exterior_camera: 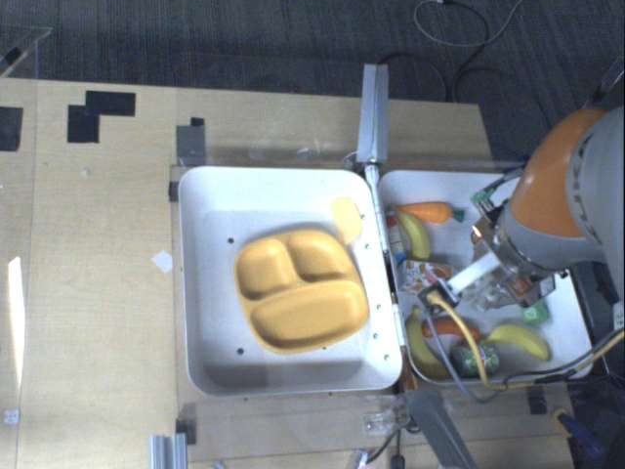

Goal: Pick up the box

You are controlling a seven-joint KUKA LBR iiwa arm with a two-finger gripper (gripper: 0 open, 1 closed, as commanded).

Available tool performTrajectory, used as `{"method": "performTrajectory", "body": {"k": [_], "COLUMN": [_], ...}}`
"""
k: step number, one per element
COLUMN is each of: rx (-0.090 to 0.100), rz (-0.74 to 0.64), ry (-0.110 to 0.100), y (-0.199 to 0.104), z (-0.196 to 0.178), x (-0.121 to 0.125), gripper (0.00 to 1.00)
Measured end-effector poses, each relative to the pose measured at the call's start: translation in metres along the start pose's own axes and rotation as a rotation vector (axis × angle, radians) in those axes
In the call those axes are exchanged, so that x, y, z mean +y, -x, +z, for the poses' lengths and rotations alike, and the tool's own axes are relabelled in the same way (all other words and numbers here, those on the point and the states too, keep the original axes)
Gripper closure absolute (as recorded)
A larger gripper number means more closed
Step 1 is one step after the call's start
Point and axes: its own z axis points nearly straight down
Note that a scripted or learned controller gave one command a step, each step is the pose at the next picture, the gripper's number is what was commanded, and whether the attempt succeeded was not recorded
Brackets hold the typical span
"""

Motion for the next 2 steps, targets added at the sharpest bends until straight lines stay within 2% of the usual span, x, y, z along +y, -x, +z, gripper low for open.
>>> {"method": "performTrajectory", "body": {"k": [1, 2], "rx": [0.001, 0.012], "rz": [-0.068, -0.011], "ry": [0.0, 0.001], "y": [0.0169, 0.017], "z": [0.1173, 0.1227], "x": [0.0331, 0.0404], "gripper": [1.0, 1.0]}}
